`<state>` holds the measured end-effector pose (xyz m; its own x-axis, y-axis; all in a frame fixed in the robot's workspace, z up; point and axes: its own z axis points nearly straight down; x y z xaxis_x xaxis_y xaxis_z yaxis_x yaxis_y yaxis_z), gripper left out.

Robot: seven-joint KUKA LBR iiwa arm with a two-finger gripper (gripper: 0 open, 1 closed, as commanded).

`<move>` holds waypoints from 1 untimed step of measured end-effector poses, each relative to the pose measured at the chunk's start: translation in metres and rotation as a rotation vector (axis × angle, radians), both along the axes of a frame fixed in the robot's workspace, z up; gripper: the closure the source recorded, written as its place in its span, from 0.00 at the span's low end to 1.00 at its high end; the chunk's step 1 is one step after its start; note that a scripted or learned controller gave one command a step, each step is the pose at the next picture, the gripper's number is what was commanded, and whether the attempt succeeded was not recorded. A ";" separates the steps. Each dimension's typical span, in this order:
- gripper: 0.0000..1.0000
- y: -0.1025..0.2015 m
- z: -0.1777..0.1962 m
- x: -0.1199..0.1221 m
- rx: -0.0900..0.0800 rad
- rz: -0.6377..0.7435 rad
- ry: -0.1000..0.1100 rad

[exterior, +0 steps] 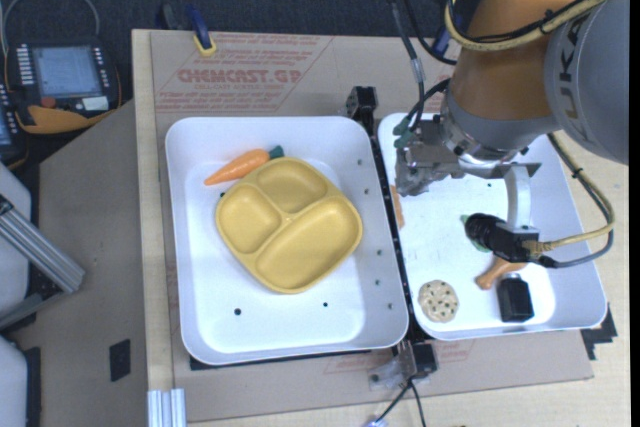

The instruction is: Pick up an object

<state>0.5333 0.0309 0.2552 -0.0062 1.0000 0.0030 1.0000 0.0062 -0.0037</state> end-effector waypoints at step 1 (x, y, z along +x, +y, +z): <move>1.00 0.054 -0.022 0.002 -0.001 -0.001 0.002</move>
